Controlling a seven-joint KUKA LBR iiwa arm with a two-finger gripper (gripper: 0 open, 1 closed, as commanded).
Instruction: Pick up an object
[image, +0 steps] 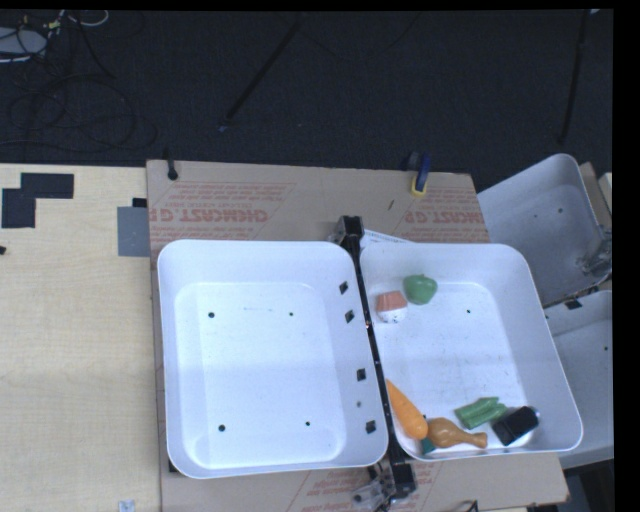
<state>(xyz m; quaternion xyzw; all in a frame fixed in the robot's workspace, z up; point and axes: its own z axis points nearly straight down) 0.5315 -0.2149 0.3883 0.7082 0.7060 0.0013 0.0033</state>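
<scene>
Two shallow white bins side by side on a printed cardboard sheet, seen from above at a slant. The sheet lies on a pale wooden bench.

Left bin: white floor with a few small dark dots.

Right bin: holds all the loose objects, in two groups.
- Far group, near the wall shared with the left bin: a round green toy and, just beside it on its left, a small orange-and-white block. The two are close, and contact between them cannot be judged.
- Near group, along the front wall: an orange carrot lying at a slant against the shared wall. Its lower end meets a tan gourd-shaped toy that lies flat along the front edge. To the right is a green flat piece, with a black block just beside it in the front right corner.

A black strip runs along the joint between the two bins. A blue clamp sits on the far edge of the cardboard. A light grey metal plate stands to the right of the bins.

The state of the gripper cannot be told from this view. Each object rests on the bin floor.
</scene>
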